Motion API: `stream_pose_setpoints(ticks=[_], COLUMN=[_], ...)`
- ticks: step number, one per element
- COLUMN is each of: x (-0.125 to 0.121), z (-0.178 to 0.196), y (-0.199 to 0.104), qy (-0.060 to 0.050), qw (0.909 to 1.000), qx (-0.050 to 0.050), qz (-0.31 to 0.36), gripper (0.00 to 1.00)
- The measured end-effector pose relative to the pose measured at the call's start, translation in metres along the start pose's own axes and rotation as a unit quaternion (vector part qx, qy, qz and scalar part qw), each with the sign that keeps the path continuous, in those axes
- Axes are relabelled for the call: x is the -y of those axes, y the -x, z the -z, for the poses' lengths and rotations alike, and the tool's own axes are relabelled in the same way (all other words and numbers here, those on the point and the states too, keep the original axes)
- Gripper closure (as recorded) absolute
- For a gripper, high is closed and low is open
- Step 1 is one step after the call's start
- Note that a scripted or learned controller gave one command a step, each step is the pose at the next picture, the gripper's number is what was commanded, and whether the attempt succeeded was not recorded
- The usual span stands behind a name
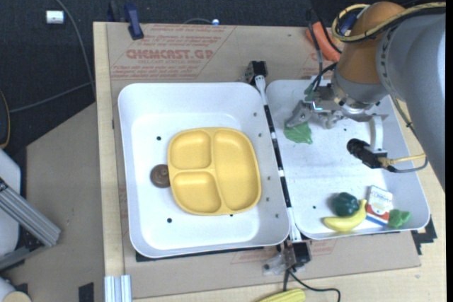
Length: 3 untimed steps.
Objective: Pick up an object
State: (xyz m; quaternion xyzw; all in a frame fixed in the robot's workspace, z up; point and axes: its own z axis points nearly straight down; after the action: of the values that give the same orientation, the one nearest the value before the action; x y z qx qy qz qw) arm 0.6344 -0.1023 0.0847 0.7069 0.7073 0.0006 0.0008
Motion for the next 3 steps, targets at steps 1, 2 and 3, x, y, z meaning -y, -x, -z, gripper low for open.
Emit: stream_pose_setpoints(ticks=[1, 2, 3], x=[0.005, 0.017, 0.010], z=[0.000, 0.000, 0.000], y=[-0.005, 0.001, 0.017], qy=[-0.002, -0.002, 0.000], qw=[1.0000, 1.0000, 1.0000], qx=[0.000, 0.000, 0.000], qz=[0.000, -0.001, -0.001], gripper=[0.00, 0.00, 0.00])
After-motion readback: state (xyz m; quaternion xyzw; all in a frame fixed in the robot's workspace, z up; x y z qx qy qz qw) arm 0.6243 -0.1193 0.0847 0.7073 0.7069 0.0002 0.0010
